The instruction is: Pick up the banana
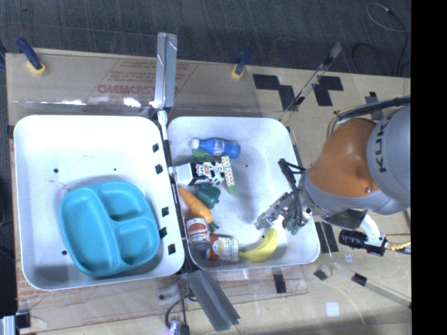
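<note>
Banana [262,248]: a short yellow fruit lying curved along the lower wall of the right bin [302,160], lower centre-right of the frame. Its left end touches or nearly touches a small bottle with a red label [222,248] lying on its side; a can [198,232] sits just left of that. The fruit rests in the angle of floor and wall, probably because loose objects in a shallow bin settle against its sides.

Gripper [281,215]: positioned just above the banana's right end, at the lower right of the right bin, carried by the grey arm with the orange band [340,165] that enters from the right of the frame. The banana is not between the fingers; whether they are spread or closed cannot be made out at this angle. The slanted approach appears suited to reaching a target close under the bin wall.

Other contents of the right bin: a blue-capped bottle [216,147] at the upper centre, a black-and-white carton [211,173] below it, an orange carrot [194,202] beside a dark green item [209,193] near the left wall. All lie well apart from the gripper.

Left bin [35,145]: holds a blue divided tray [110,227] in the lower left of the frame.

Judged stage: approach, grasp not yet made.
</note>
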Available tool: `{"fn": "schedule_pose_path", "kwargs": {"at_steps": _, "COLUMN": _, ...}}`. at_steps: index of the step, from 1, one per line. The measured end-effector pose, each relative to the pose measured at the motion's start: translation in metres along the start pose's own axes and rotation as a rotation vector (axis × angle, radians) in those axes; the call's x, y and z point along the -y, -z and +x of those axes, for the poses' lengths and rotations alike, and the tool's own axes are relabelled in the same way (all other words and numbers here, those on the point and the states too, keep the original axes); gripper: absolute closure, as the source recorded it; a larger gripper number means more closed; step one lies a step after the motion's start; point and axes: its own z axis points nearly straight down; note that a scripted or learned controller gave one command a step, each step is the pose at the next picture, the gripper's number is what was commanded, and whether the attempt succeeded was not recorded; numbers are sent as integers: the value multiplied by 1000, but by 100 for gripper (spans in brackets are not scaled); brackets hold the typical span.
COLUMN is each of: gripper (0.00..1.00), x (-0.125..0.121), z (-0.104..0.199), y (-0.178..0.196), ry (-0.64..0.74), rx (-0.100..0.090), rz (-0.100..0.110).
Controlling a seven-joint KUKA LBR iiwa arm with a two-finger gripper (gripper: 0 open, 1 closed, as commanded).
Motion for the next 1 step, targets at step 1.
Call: {"fn": "schedule_pose_path", "kwargs": {"at_steps": 1, "gripper": 0, "x": 0, "z": 0, "y": 0, "ry": 0, "rx": 0, "rz": 0}}
